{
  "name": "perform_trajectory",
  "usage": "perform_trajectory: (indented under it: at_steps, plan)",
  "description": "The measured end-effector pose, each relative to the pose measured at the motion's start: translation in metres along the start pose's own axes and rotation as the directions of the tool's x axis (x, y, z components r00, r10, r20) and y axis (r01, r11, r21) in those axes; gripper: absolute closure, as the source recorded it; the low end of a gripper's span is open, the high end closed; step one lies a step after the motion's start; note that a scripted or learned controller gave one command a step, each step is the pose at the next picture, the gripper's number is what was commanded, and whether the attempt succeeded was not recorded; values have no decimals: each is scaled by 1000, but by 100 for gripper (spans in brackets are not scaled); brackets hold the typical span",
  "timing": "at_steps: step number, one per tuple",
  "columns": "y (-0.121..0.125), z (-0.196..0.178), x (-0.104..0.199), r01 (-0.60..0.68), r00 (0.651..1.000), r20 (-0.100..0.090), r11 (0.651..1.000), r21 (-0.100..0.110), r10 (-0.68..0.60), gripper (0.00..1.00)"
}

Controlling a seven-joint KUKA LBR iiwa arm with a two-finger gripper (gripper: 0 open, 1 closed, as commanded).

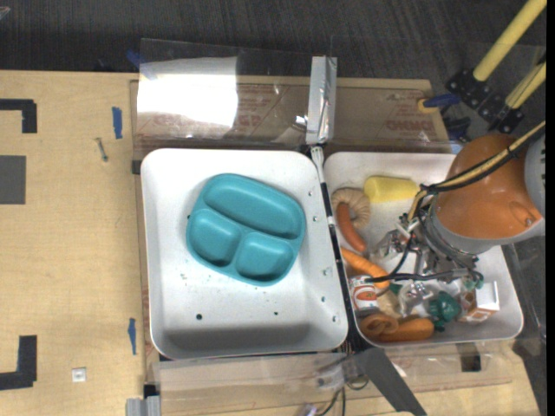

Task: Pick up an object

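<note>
The right bin point(512, 319) holds a jumble of small things: a smooth yellow block point(389, 188) at its far edge, slim orange carrot-like pieces point(363, 263) nearer its left wall, a glossy green lump point(447, 307) near its front rim. The gripper point(427, 277) hangs low over this heap; whether it is clenched or released cannot be told. Left of that bin, the other bin point(165, 232) carries a teal three-compartment plate point(245, 228).
</note>
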State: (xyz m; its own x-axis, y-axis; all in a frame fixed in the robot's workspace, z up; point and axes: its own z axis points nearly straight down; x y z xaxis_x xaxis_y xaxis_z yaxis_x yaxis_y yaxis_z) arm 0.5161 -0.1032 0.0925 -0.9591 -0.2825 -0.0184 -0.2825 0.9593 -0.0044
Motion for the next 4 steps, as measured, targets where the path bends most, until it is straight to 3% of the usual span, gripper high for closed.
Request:
perform_trajectory:
  at_steps: [1,2,3,4]
  plan:
    - [-6,-13,-1,-7,1000,7,1000,10,7,100]
    - [-33,-168,-10,211,978,-5,978,1,-211,100]
    - [-32,-165,-9,212,977,-10,977,-5,-212,0]
    - [-41,-35,-35,353,935,-17,935,-18,-354,0]
